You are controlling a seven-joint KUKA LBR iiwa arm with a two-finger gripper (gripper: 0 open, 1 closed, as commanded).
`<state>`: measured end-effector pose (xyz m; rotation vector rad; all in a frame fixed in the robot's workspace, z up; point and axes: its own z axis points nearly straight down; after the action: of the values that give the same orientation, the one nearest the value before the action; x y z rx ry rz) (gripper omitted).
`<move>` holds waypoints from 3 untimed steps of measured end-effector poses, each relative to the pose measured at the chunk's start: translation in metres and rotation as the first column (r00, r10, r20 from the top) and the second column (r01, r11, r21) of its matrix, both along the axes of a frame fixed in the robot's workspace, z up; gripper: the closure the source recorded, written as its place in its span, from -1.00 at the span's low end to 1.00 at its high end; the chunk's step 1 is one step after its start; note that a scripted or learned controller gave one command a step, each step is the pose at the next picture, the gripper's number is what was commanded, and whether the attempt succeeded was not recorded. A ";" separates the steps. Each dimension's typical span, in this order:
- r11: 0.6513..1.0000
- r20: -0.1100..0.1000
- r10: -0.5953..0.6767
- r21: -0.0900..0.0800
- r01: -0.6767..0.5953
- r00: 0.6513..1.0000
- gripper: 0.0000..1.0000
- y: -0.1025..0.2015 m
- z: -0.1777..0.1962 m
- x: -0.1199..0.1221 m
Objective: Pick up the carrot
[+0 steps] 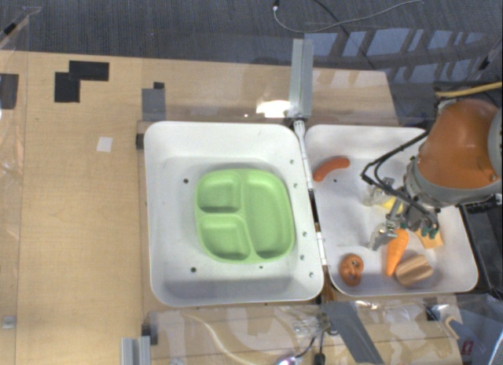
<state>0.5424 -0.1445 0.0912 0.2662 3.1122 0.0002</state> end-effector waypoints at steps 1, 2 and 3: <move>1.000 0.005 0.002 0.000 -0.002 1.000 1.00 0.001 0.013 0.002; 0.999 -0.006 0.032 0.001 -0.032 0.999 1.00 0.014 0.099 0.077; 1.000 -0.006 0.031 0.001 -0.031 1.000 -1.00 0.014 0.098 0.077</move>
<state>0.6193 -0.1304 0.1895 0.2185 3.1223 0.0012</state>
